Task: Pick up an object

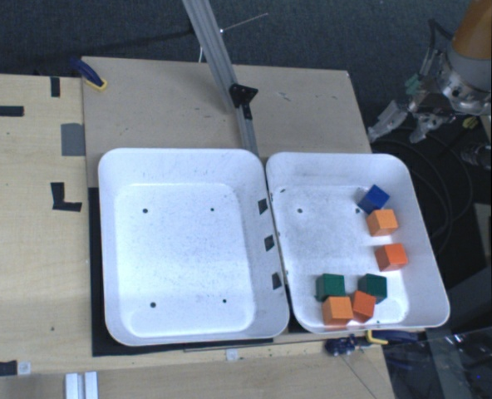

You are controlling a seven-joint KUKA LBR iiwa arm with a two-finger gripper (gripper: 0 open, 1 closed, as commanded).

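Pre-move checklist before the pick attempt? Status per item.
1. Targets present: ok. Right bin holds a blue block, four orange blocks and two green blocks.
2. Hand clear of bins: ok, up beyond the right bin's far corner.
3. Hand state: cannot tell.
4. Isolated target: ok. Orange block sits apart from the others.
5. Near cluster: not ok. Green block touches an orange one; crowded.
6. Block near wall: not ok, orange block close to the near rim.

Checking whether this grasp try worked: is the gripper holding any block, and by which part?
Nothing is held: the gripper is outside the right white bin, with no block between its fingers.
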